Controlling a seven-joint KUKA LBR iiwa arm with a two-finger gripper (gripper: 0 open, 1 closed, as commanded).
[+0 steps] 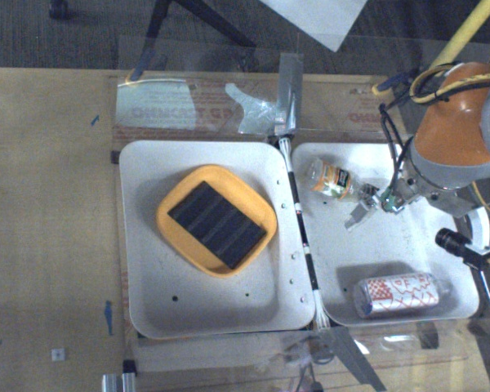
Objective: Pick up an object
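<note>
In the right bin [465,300], claw [366,207] low over bare floor, nothing between its fingers, spread not readable. Small bottle [333,180] just beside at ten o'clock: light, rounded, slippery; grip across its middle. Red-patterned can [398,293] at five o'clock, well apart

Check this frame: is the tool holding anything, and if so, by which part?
Nothing is visibly held. The tool hangs over the right bin, just right of the small bottle, which lies on the bin floor. The red-and-white patterned roll lies untouched nearer the front.
</note>
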